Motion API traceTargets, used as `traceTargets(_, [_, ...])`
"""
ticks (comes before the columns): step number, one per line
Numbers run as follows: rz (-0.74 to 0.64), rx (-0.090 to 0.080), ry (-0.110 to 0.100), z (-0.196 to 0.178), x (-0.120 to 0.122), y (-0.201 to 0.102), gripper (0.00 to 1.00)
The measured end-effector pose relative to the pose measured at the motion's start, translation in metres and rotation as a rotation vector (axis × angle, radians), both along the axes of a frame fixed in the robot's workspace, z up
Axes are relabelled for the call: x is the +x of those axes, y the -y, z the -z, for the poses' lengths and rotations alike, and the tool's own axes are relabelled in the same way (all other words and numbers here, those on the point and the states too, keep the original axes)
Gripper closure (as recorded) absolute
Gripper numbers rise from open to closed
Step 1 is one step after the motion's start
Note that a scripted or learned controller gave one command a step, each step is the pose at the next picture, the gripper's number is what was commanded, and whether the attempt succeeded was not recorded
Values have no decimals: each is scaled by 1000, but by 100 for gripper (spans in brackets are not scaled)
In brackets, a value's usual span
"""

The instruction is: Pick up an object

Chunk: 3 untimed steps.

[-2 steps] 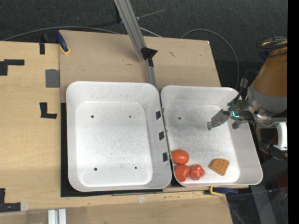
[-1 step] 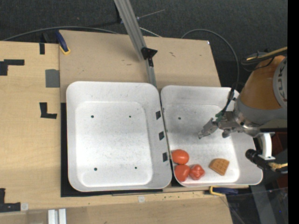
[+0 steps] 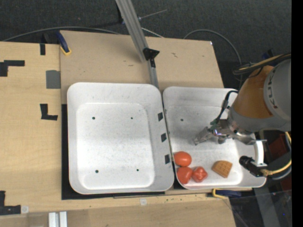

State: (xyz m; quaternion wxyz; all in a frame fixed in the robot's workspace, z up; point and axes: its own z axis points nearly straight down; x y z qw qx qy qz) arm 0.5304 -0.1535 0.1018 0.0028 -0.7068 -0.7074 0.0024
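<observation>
The right bin (image 3: 189, 103) holds three red, tomato-like pieces along its front edge: a round one (image 3: 182, 159), a second (image 3: 184, 174) below it and a third (image 3: 200, 174) beside that. A tan waffle-like piece (image 3: 222, 168) lies further right. My gripper (image 3: 200, 139) hangs low over the middle of the right bin, pointing left, with nothing between its fingers. It sits above and to the right of the round red piece, apart from all the objects. The grey and orange arm comes in from the right.
The left bin (image 3: 113, 136) lies beside the right one, their rims meeting at the centre. A grey metal bar (image 3: 135, 25) slants down from the top to the bins' back edge. The wooden bench (image 3: 28, 103) surrounds both bins.
</observation>
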Motion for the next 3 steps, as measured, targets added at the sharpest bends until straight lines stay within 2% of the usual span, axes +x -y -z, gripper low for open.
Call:
traceTargets(1, [0, -2, 6, 13, 0, 0, 0])
traceTargets(2, [-1, 0, 6, 3, 0, -1, 100])
traceTargets(3, [0, -2, 11, -54, 6, 7, 100])
